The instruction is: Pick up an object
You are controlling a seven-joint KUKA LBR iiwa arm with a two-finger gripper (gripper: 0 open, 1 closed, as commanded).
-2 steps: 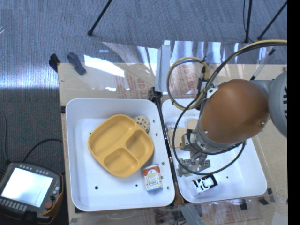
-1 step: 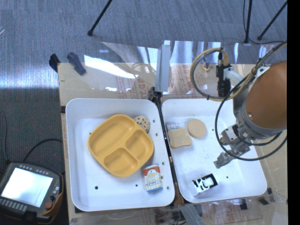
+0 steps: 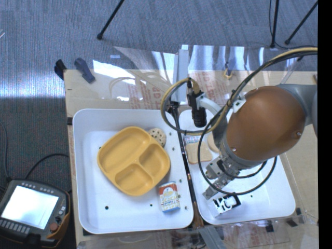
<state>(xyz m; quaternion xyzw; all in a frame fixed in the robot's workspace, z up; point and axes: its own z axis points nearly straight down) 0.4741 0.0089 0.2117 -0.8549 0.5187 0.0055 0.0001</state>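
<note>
Camera view: gripper (image 3: pixel 224 201) lowered into the right bin (image 3: pixel 282 198), its opening state not discernible. Left bin (image 3: pixel 85 139) contains a yellow divided plate (image 3: pixel 134 160), a cookie (image 3: pixel 157 135) touching the plate's far edge, and a small carton (image 3: pixel 169 196) near its front.

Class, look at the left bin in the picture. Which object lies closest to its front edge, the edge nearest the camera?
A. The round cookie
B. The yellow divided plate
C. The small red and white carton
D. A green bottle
C. The small red and white carton lies just below the yellow divided plate, nearest the front edge of the left bin; the round cookie lies behind the plate.
</note>
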